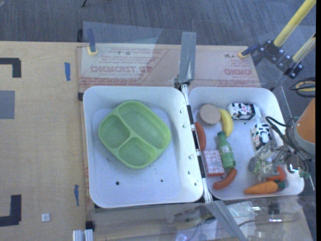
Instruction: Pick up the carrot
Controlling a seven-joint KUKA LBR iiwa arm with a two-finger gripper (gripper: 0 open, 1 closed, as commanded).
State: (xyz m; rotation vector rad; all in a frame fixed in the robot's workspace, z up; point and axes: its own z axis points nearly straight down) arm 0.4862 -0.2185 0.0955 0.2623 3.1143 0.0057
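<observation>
Robot arm is closing in on a toy carrot, pickup not yet made

The smooth orange plastic carrot with green top [262, 187] is lying in the near right corner of the shallow white right-hand bin [281, 103], apparently ungrasped, so the lift is still to come. The metal two-finger gripper [264, 163] is hovering just above it; its opening cannot be judged. A glossy green bottle [225, 150] and a curved yellow banana [226, 121] are lying nearby.

Pincer [268, 165] fingers blurred, indistinct

Green plate [134, 133], banana [226, 122], bottle [225, 150]
</observation>
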